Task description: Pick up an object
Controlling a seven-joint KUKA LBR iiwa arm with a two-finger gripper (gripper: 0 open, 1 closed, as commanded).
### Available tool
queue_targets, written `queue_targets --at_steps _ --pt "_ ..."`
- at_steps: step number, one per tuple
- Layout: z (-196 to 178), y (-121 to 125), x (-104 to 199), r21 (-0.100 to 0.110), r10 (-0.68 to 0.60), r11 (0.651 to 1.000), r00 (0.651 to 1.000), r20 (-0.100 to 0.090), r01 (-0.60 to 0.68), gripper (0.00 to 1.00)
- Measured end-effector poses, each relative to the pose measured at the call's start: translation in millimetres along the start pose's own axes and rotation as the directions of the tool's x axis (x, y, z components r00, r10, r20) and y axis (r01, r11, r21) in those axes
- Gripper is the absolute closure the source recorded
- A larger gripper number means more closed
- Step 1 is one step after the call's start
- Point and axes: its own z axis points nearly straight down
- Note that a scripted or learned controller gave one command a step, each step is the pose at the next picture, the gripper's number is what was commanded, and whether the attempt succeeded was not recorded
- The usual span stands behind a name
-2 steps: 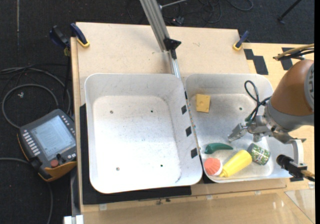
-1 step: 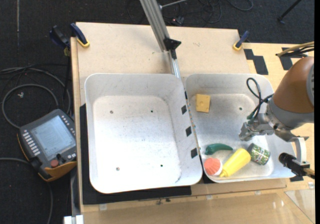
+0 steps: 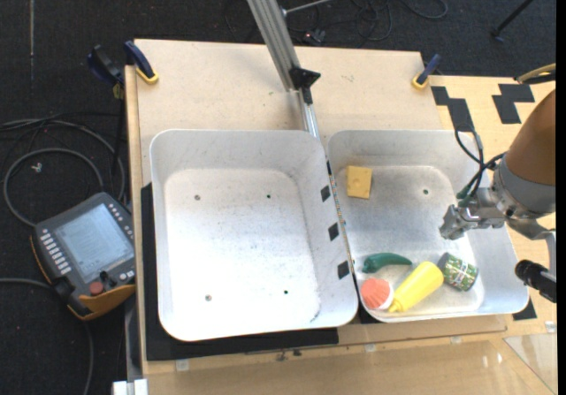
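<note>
The right bin holds a yellow sponge-like block near its back left. Along its front lie a green curved piece, a red-orange round object, a yellow bottle-shaped object and a small green patterned can. My gripper hangs over the bin's right side, just above and behind the can, apart from all the objects. Nothing shows between its fingers.
The left bin sits beside the right one. A slanted metal pole rises from the bench's back middle. A teach pendant lies on the floor at the left. Clamps mark the bench's back corners.
</note>
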Motion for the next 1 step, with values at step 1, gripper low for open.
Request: queue_targets --at_steps 1 --pt "-60.5 0.0 7.0 -0.002 -0.006 1.000 1.000 0.000 0.006 1.00"
